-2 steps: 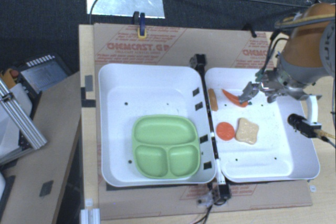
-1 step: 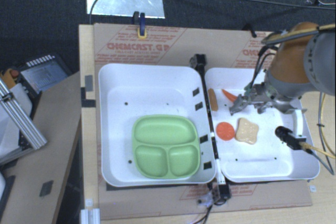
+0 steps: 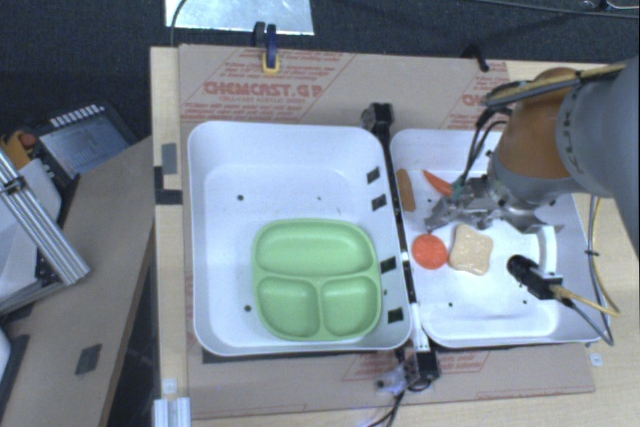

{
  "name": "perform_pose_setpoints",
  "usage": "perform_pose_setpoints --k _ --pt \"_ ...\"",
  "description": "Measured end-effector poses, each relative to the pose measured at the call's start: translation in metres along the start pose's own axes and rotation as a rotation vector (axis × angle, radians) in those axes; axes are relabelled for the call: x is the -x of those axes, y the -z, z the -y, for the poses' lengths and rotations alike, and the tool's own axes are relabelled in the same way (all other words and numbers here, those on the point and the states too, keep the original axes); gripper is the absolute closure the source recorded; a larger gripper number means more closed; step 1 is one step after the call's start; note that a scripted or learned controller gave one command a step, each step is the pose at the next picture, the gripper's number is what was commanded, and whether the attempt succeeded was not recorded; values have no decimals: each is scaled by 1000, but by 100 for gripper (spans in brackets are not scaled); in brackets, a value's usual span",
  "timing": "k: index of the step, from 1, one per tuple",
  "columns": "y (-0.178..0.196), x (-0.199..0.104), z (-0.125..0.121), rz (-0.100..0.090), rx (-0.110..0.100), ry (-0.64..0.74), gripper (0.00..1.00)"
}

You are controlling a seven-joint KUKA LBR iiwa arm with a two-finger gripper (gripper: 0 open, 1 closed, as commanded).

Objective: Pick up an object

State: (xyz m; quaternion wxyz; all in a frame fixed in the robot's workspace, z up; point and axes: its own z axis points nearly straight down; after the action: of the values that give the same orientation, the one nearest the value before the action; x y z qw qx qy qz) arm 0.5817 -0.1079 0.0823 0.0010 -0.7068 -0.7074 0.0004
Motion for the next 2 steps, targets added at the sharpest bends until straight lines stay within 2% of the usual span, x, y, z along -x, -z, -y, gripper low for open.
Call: perform_pose_setpoints --k 1,2 --pt "13 0 -1 1 4 0 100" --pt "73 -6 3 1 6 3 100"
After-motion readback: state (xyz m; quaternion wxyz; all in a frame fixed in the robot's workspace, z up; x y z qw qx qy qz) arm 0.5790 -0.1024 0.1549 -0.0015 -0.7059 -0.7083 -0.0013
